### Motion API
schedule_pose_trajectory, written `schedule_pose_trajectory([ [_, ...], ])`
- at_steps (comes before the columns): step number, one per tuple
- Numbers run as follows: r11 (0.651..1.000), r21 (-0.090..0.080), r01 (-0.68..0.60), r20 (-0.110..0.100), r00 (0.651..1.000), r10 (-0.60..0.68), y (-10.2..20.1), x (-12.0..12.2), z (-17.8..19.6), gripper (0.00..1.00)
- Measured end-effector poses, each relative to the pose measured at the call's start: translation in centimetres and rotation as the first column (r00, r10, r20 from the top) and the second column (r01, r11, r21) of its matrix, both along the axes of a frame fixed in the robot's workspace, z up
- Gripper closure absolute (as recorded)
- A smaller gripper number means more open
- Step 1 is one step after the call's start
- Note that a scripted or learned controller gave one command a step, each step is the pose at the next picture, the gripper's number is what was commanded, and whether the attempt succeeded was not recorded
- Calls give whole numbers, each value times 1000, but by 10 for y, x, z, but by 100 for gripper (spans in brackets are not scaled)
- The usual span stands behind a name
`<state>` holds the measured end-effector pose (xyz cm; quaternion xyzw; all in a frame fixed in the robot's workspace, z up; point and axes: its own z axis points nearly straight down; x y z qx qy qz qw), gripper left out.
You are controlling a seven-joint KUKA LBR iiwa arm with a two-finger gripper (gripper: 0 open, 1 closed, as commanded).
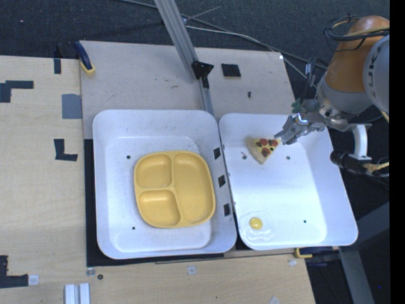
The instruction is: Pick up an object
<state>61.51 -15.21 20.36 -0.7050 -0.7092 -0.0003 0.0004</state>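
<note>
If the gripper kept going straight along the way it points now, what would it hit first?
Probably the pizza slice. The gripper points down-left in the right bin, with the slice just beyond its tip. Its height above the slice is unclear from this one view.

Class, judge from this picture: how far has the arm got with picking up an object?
Done: the gripper has reached the right bin, beside the pizza slice. In hand: nothing visibly lifted; the slice lies on the bin floor. Left: grasp and raise it. The fried egg lies untouched.
</note>
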Motion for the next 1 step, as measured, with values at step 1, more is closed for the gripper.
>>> schedule_pose_trajectory([
  [1,1000,1,0,-1,1000,0,49,9,4,100],
])
